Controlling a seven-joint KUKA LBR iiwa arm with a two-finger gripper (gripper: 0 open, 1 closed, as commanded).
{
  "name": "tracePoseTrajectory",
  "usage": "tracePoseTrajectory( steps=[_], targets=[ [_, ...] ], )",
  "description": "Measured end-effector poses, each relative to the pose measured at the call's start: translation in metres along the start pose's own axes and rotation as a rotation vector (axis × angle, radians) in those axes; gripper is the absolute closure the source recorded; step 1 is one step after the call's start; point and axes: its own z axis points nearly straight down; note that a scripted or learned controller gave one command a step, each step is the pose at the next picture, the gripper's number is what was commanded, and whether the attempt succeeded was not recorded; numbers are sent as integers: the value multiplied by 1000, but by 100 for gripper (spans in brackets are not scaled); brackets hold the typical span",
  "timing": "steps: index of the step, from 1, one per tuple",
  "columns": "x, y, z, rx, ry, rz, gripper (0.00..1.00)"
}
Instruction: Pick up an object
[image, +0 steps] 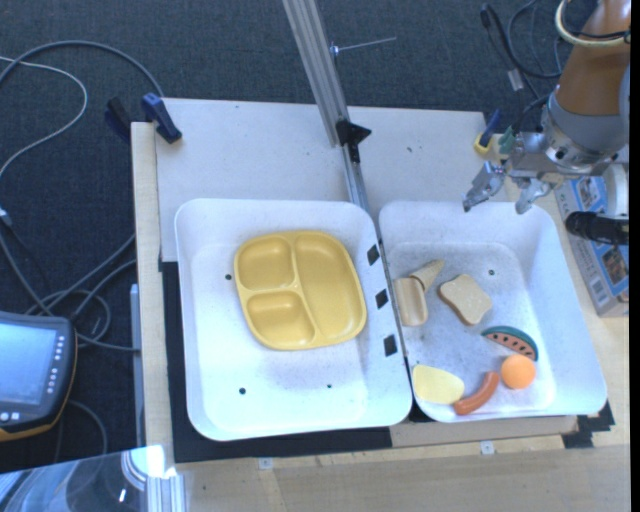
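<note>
arm (596, 70) cut off top-right, monitor (30, 375) cropped at left edge

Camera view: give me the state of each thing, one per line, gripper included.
Gripper: open, holding nothing, above the right bin's far rim.
Yellow tray: flat in the left bin, compartments bare.
Bread slice: lying flat in the right bin.
Watermelon slice: lying flat, near the orange.
Orange: resting at the sausage's end.
Sausage: lying by the near rim.
Yellow piece: flat, beside the sausage.
</note>
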Motion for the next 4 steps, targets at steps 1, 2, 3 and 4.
tracePoseTrajectory(
  steps=[1, 2, 3, 4],
  targets=[
    [0, 0, 0, 0, 0, 0, 0],
    [-1, -9, 59, 6, 1, 2, 0],
    [-10, -13, 116, 6, 1, 3, 0],
    [-9, -14, 144, 4, 0, 1, 0]
  ],
)
